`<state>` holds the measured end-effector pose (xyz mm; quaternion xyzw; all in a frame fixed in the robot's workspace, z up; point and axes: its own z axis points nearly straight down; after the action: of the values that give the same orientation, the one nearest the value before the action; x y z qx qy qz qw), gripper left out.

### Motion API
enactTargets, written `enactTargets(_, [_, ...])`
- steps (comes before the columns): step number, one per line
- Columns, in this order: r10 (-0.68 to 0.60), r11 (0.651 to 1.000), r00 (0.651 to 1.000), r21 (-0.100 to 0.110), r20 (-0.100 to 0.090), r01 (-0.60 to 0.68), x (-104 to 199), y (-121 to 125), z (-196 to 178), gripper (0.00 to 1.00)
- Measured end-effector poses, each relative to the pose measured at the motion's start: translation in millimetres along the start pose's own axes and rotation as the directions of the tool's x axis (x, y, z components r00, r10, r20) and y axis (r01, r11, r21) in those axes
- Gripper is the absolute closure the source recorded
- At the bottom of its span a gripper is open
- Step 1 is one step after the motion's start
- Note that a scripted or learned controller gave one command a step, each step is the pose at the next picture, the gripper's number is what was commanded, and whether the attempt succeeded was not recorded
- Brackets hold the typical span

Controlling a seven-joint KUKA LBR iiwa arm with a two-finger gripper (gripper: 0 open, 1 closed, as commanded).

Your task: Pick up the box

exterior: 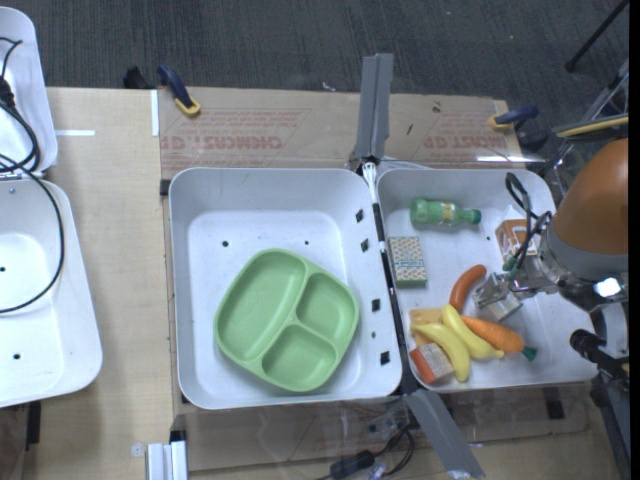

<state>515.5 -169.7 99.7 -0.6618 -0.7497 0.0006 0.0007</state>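
Small patterned rectangular cardboard box (407, 261): flat in right white bin (455, 190), at 9 o'clock, beside divider. Judged light, stiff; grip across short sides. Tool (497, 295) at 3 o'clock of box, above carrot (493, 334); finger state indiscernible.

Dark grey carpet floor (300, 23) lies behind a pale wooden bench (110, 138).

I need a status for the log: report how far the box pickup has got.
Done: the arm has reached into the right bin, its gripper low beside the sausage and carrot. In hand: nothing visible. Left: the whole pick; the box lies flat near the bin's left wall, apart from the gripper.
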Motion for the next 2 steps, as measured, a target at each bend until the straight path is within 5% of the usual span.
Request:
enactTargets(1, [0.159, 0.987, 0.987, 0.001, 0.000, -0.159, 63, -31, 9, 1.00])
enactTargets(2, [0.257, 0.966, 0.966, -0.001, 0.002, -0.257, 110, -6, -186, 1.00])
